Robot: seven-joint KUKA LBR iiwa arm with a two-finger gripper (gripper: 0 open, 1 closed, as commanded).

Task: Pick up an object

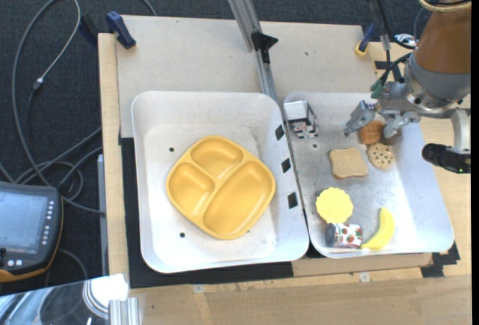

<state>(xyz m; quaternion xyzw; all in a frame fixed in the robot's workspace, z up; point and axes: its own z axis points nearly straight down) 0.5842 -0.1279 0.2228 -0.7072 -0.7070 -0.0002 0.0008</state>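
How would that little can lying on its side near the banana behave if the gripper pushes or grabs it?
The can lies on its side in the right bin, so a push would probably roll it. The banana beside it may block rolling that way. Its curved, printed wall looks smooth, so fingers might slip.

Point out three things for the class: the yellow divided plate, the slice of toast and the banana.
yellow divided plate (pixel 220 186): camera view, on the ridge where its compartments meet.
slice of toast (pixel 348 163): camera view, middle of its top face.
banana (pixel 382 230): camera view, middle of its curve.
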